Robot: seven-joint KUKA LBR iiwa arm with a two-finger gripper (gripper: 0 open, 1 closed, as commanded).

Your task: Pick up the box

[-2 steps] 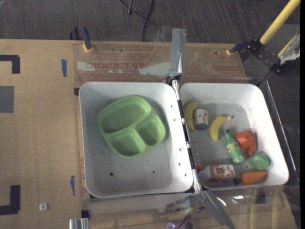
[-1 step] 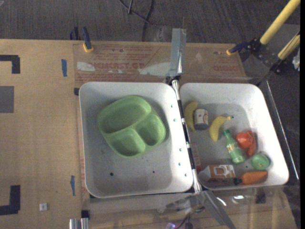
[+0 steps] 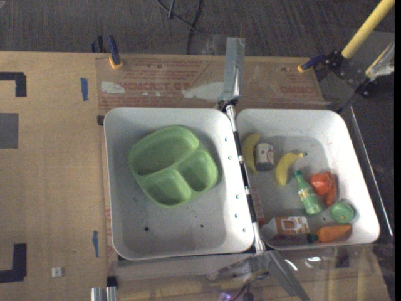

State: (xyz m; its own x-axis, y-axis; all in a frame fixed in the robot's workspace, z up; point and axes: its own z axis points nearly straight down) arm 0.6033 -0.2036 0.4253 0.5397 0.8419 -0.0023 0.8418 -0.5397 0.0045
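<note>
The box point(image 3: 289, 225) is a small orange and white carton lying flat near the front edge of the right bin point(image 3: 332, 125). An orange carrot-like piece point(image 3: 333, 233) lies just to its right. A green bottle point(image 3: 307, 193) lies just behind the box.
The right bin also holds two yellow bananas point(image 3: 250, 150) point(image 3: 286, 167), a small can point(image 3: 265, 156), a red-orange item point(image 3: 323, 185) and a round green piece point(image 3: 343, 212). A green divided plate point(image 3: 174, 165) lies in the left bin point(image 3: 119, 187). A yellow pole point(image 3: 373, 19) slants at the top right.
</note>
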